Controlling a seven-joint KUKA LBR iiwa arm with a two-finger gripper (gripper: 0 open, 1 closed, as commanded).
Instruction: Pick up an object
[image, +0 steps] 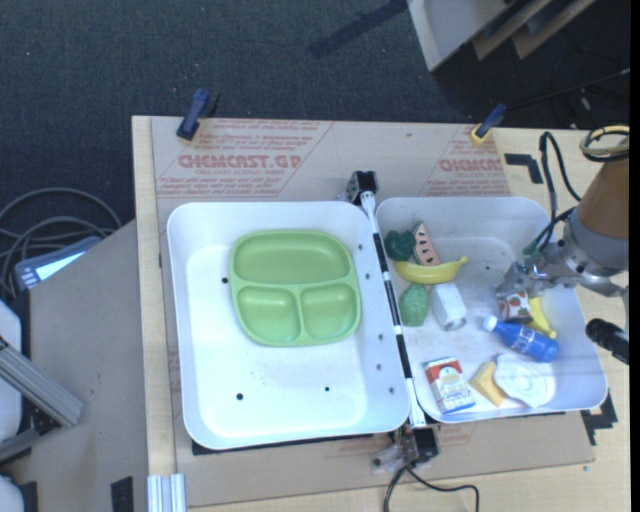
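Note:
My gripper (519, 283) is low over the right side of the right bin (470, 222), reaching in from the right. Directly beneath it lie a small red and white item (514, 306) and a small yellow piece (541, 316). A blue bottle (527, 341) lies on its side just in front of them. Toward the bin's left are a banana (431, 270), a watermelon slice (422, 243), a dark green item (400, 245), a light green fruit (414, 305) and a white cylinder (450, 306). Nothing is visibly lifted.
Near the right bin's front edge sit a red and white box (450, 385), a yellow wedge (486, 383) and a white lid (526, 382). The left bin (200, 330) holds a green divided plate (295, 285). A black cable (553, 165) runs behind the arm.

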